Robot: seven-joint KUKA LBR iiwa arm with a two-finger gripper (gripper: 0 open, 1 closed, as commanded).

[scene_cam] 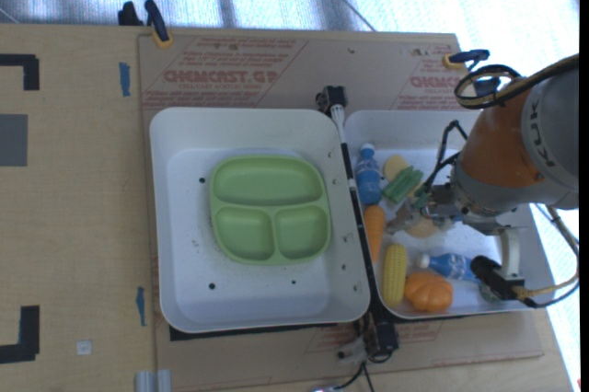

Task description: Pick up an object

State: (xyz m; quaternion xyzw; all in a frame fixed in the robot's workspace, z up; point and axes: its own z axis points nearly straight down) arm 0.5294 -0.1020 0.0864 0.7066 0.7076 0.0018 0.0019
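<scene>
Reaching into the right bin [543,275], my gripper [416,208] sits low near its left wall, among the carrot [375,229], corn [394,272] and green toy [403,185]. I cannot tell whether it grips anything. Nothing looks lifted yet, so I judge the pick still undone. The green tray [269,208] lies in the left bin [175,197].

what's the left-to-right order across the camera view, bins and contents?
left bin → green divided plate → blue bottle → corn cob → orange pumpkin-like toy → arm's orange band. Carrot, green item and gripper overlap mid-bin, so they are left out.
</scene>
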